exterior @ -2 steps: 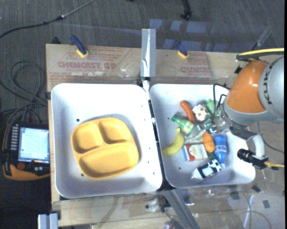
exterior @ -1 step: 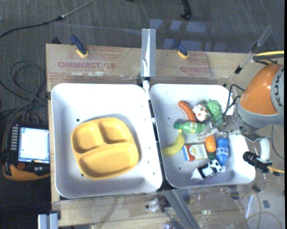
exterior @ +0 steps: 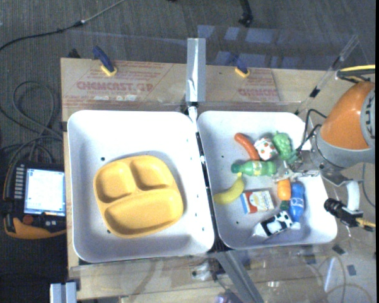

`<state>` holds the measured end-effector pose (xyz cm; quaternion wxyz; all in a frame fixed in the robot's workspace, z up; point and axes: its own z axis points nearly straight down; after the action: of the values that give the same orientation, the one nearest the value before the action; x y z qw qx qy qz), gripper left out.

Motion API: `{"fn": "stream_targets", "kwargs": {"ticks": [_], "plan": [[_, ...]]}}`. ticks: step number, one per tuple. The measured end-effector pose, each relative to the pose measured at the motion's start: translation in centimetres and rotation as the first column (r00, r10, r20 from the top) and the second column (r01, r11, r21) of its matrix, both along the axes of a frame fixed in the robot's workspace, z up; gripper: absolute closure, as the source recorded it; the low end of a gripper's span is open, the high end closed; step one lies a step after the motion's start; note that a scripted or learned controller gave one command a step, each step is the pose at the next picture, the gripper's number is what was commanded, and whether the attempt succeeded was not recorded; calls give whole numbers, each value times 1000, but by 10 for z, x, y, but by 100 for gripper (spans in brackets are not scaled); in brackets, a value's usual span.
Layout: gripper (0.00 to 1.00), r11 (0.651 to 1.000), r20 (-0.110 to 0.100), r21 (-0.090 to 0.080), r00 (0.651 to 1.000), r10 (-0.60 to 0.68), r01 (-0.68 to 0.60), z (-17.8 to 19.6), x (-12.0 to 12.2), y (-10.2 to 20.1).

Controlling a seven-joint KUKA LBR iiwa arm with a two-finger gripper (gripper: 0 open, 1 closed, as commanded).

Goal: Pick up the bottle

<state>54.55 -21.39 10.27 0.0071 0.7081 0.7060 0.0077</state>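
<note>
White right bin (exterior: 315, 232): green bottle (exterior: 253, 167) btwn hotdog (exterior: 244, 145) & banana (exterior: 229, 194).

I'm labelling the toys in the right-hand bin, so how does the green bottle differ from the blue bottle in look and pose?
The green bottle is green with a pale label band; the blue bottle is blue with an orange top end. The green bottle lies crosswise near the right bin's middle, while the blue bottle lies lengthwise toward the bin's right side. The green bottle sits beside the banana; the blue bottle is next to the black-and-white toy. Both lie flat in the same bin.
</note>
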Motion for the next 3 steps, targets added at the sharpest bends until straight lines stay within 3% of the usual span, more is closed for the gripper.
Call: {"fn": "stream_targets", "kwargs": {"ticks": [1,2,3], "plan": [[100,999,-3,-6,999,47,-47,-10,-55,-7],[100,992,-22,-4,992,-126,126,152,-17,-10],[0,992,-23,-4,992,-126,126,152,-17,-10]]}}
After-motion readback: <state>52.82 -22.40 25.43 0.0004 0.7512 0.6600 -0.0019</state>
